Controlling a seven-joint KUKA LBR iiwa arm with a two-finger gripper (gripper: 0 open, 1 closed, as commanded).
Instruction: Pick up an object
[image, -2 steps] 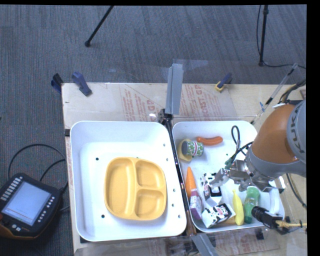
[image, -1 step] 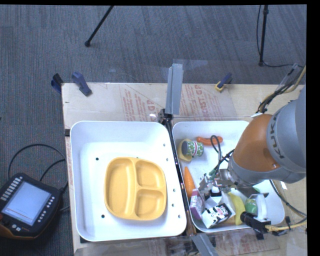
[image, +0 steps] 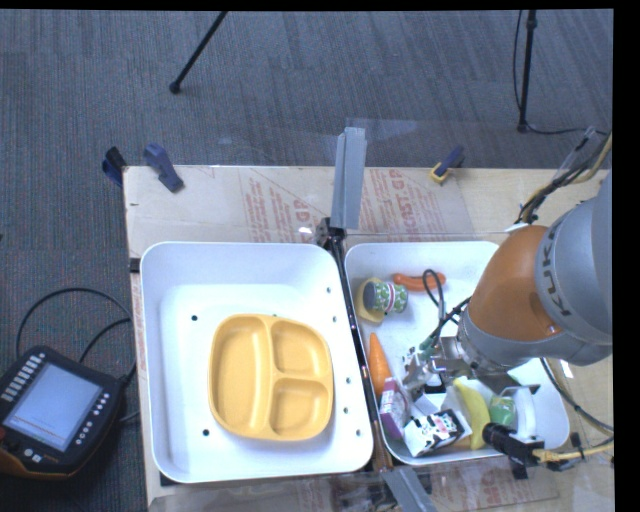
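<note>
The objects for picking lie all in the right bin (image: 480, 250), crowded toward its near side. From where I stand I see an orange carrot (image: 378, 362) along the left wall, a small green and yellow cup (image: 383, 297) near the far left corner, and behind it a thin orange tool with a black loop (image: 424, 281). Lower there is a yellow banana (image: 473, 404), a black and white carton (image: 437, 428), a pink packet (image: 391, 414) and a green object (image: 503, 409).

The arm (image: 540, 290) reaches in from the right, its orange band over the middle of this bin. The gripper (image: 425, 367) is low among the objects, just beside the carrot and above the carton. Whether it is wide, narrow or holding something, I cannot tell.

The left bin (image: 160, 300) holds 1 yellow plate (image: 270, 378) with 3 compartments, lying flat in the middle. Both bins stand side by side on the table (image: 240, 205).
</note>
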